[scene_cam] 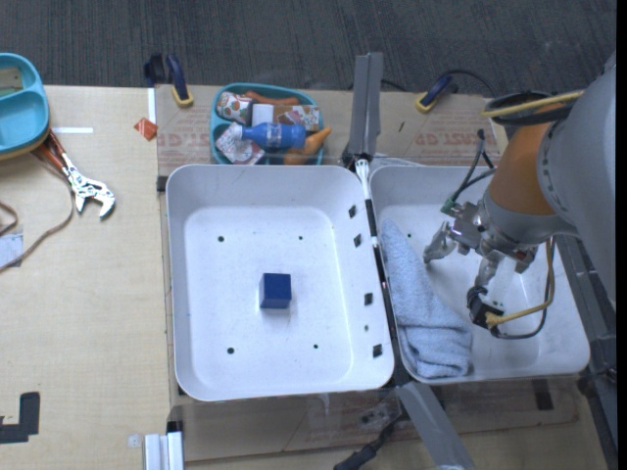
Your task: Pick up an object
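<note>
A small blue cube lies alone near the middle of the left bin. A pale blue-grey towel lies crumpled along the left side of the right bin. My gripper hangs over the right bin, just right of the towel's upper part, under the orange wrist band. It is open, one finger is splayed left toward the towel, and nothing is between the fingers. The cube is far to its left, across the wall between the bins.
Behind the left bin stands a teal tray full of several small packaged items. A wrench and a teal container lie on the wooden bench at the left. Clamps sit at the back edge.
</note>
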Controlling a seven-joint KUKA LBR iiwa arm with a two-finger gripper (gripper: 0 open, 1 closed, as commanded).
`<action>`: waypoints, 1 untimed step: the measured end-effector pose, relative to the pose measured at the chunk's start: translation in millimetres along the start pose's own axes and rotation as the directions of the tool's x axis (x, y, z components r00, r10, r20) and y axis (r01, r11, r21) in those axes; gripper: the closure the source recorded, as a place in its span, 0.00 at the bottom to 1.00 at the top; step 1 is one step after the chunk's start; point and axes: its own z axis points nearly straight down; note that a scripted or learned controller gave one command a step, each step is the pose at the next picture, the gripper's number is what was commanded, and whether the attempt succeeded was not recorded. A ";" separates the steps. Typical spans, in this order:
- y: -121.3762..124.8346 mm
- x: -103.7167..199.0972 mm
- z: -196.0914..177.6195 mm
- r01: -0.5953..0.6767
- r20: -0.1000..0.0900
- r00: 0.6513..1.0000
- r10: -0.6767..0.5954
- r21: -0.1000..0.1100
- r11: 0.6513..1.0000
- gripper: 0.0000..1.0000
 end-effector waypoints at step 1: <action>18.5 -75.9 -35.1 0.181 0.001 0.984 -0.181 -0.003 0.984 0.00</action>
